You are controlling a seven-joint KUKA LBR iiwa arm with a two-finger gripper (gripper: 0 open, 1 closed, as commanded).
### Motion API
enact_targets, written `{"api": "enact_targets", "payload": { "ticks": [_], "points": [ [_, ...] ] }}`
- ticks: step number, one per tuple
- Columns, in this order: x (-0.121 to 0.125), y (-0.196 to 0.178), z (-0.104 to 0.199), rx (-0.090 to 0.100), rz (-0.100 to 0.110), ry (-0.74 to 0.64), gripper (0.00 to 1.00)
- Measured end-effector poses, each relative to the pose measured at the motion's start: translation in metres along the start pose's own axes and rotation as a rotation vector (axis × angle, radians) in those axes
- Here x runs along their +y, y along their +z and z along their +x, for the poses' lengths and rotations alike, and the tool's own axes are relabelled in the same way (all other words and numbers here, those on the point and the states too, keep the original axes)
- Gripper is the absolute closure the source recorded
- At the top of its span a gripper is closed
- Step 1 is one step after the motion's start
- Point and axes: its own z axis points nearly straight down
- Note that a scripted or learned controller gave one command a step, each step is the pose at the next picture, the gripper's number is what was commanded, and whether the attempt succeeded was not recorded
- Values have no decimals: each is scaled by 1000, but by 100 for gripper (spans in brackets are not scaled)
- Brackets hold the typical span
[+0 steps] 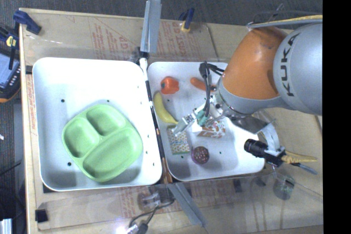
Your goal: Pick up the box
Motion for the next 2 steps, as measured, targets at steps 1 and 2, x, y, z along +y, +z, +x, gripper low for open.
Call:
{"api": "enact_targets", "payload": {
  "ticks": [1,2],
  "points": [
    [-6,139,-28,3,6,234,0],
    [-6,130,-26,4,9,225,100]
  ]
}}
